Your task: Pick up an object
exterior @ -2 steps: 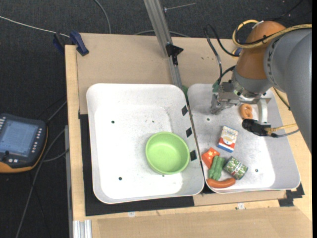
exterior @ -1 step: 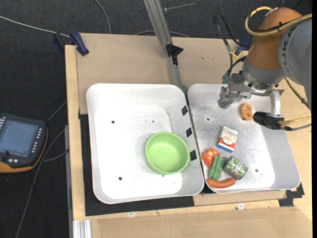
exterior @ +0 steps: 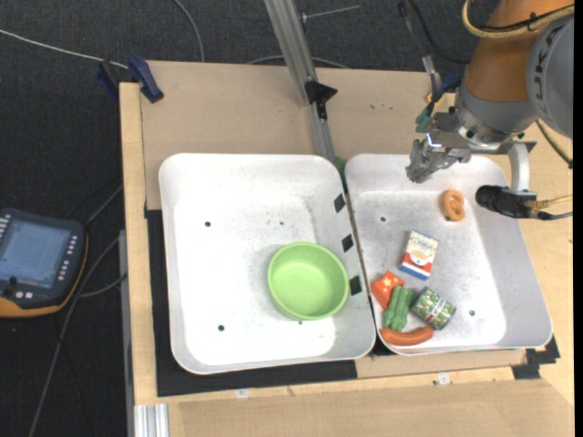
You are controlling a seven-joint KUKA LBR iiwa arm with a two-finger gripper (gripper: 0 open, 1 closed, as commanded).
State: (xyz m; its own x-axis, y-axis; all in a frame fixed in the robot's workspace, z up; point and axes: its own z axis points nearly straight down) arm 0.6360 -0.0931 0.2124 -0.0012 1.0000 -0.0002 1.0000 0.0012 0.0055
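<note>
Gripper: the dark two-finger gripper (exterior: 424, 168) hung over the far edge of the right shallow white bin (exterior: 510, 276), towards that bin's far-left corner. Whether its fingers were spread or pressed together could not be told from this slant; nothing showed between them.
Arm pose: the grey arm with the orange band (exterior: 510, 35) reached in from the right and bent down at the wrist, so the gripper pointed roughly downward at the bin floor. It seemed poised above the bin, not down among the objects.
Nearest object: a small orange ring-shaped toy (exterior: 453, 205) lay just beside the gripper, near the far edge of the right bin, apart from everything else. Judged as the easiest pick, since it lay alone.
Middle of right bin: a small white carton with red and blue print (exterior: 419, 254) lay by itself.
Near-left corner of right bin: a red pepper-like toy (exterior: 387, 287), a green vegetable-shaped toy (exterior: 397, 309), a green printed can lying on its side (exterior: 432, 309) and an orange-red sausage-shaped toy (exterior: 406, 337) sat crowded and touching. They probably lay as they had been scattered, and a grasp there risked catching two at once.
Left bin: the left shallow white bin (exterior: 209, 244) held a lime-green plastic bowl (exterior: 308, 281), upright, near its near-right corner.
Task state: no object had been lifted yet, by the look of it.
</note>
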